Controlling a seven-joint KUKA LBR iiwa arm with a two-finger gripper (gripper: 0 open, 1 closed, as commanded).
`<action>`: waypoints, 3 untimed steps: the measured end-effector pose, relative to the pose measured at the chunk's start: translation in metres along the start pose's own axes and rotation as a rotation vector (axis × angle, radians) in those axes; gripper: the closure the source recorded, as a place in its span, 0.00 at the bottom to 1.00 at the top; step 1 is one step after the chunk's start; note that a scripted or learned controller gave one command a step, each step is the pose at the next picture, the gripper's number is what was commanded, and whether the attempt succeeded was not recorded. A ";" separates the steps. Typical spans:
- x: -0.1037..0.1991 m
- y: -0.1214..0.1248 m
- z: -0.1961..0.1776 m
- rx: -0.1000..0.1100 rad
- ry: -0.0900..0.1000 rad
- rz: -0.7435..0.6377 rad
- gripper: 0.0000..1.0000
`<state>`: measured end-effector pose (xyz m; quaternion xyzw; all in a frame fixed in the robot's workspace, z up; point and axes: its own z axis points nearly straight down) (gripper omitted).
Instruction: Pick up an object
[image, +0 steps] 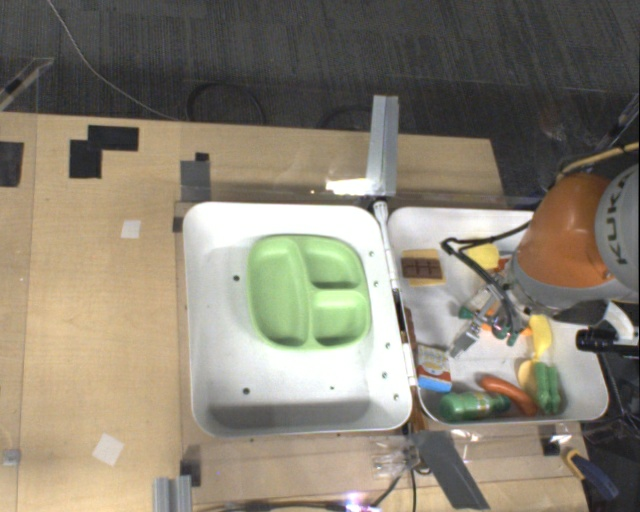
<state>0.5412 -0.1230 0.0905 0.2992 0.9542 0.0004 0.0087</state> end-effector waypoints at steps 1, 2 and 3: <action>-0.061 0.069 0.004 0.000 0.006 0.148 0.00; -0.023 0.044 0.002 0.000 0.005 0.154 0.00; 0.007 0.036 0.000 -0.001 0.003 0.238 0.00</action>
